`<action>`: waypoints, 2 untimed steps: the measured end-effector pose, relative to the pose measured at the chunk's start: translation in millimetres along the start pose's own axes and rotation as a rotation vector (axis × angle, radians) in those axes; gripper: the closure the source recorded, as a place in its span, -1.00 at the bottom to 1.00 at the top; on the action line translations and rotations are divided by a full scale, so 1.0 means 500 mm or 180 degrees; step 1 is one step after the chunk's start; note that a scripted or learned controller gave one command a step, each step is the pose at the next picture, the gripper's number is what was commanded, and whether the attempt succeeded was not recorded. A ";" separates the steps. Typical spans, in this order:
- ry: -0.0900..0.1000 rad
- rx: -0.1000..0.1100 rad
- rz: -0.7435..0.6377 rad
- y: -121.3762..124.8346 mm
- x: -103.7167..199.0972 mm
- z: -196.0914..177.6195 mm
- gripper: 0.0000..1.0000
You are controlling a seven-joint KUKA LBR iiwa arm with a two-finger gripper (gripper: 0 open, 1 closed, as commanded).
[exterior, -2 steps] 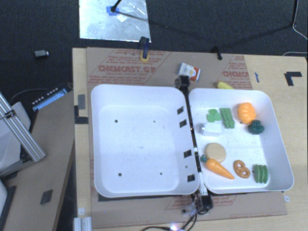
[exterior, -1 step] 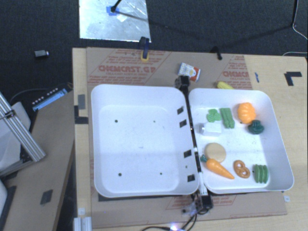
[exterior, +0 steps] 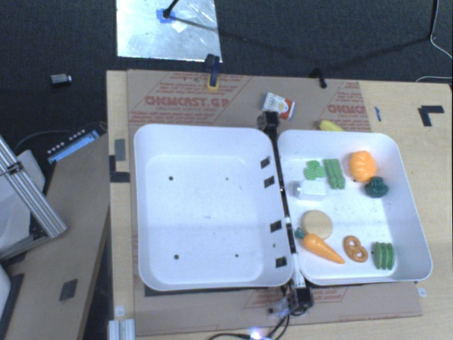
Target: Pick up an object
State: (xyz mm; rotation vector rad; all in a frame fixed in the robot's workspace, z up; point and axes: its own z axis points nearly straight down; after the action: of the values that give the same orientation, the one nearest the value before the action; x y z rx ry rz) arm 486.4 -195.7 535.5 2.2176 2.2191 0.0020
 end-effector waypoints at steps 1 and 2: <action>0.0000 -0.0001 -0.0001 0.000 -0.022 0.000 1.00; 0.0001 0.0001 -0.0009 0.000 -0.021 0.000 1.00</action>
State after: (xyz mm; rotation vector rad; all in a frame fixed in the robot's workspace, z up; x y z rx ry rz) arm 486.6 -206.3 535.4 2.2147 2.2224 0.0019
